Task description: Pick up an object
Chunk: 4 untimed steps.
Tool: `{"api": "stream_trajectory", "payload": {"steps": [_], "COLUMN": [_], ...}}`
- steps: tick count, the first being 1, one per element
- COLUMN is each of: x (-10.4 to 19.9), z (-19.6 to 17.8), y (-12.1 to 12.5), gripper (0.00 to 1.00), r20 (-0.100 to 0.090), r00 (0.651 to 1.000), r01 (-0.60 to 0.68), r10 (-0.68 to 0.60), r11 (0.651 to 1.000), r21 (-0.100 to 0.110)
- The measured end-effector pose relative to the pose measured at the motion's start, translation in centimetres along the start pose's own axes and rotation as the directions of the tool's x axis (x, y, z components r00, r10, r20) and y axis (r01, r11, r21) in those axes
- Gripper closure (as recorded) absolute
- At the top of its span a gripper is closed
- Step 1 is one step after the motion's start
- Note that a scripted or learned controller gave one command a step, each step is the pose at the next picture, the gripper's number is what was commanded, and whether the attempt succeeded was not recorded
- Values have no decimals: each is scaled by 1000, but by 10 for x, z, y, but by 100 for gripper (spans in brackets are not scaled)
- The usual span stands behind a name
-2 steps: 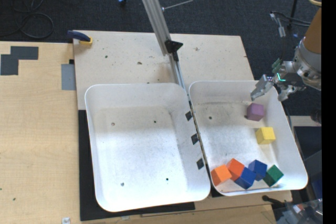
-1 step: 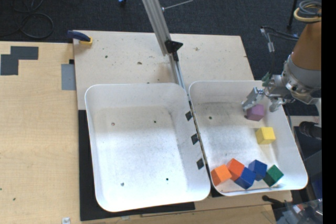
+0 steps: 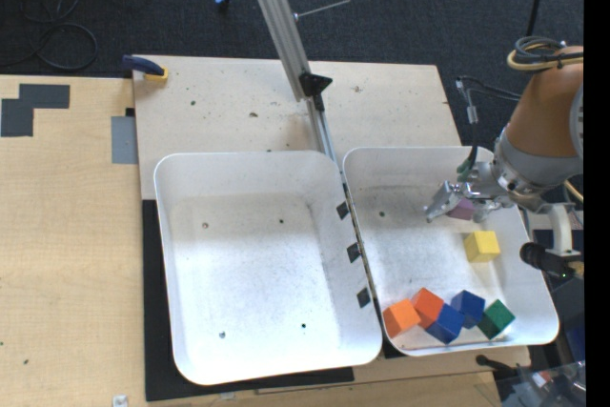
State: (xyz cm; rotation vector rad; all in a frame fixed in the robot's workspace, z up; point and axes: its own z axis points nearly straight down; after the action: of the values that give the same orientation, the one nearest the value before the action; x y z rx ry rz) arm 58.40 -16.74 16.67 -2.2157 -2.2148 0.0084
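My gripper hangs low over the upper middle of the right bin, reaching in from the right. A small purple block shows just beneath it, partly hidden by the gripper; whether it is gripped I cannot tell. A yellow block lies apart, a little below and to the right. Along the bin's front edge sits a cluster: two orange blocks, two blue blocks and a green block.
The left bin lies beside the right one, with black clips along the shared rim. A slanted aluminium post rises behind the bins. The arm's orange band is at the right.
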Motion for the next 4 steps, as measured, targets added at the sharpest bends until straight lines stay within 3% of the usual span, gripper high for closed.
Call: {"api": "stream_trajectory", "payload": {"steps": [1, 2, 4], "x": [3, 1, 12], "z": [44, 31, -75], "y": [0, 1, -5], "gripper": [0, 100, 100], "r20": [0, 1, 3], "r00": [1000, 1000, 1000], "r01": [-1, -6, 2], "r10": [1, 6, -2], "r11": [1000, 1000, 1000], "r21": [-2, -6, -14]}}
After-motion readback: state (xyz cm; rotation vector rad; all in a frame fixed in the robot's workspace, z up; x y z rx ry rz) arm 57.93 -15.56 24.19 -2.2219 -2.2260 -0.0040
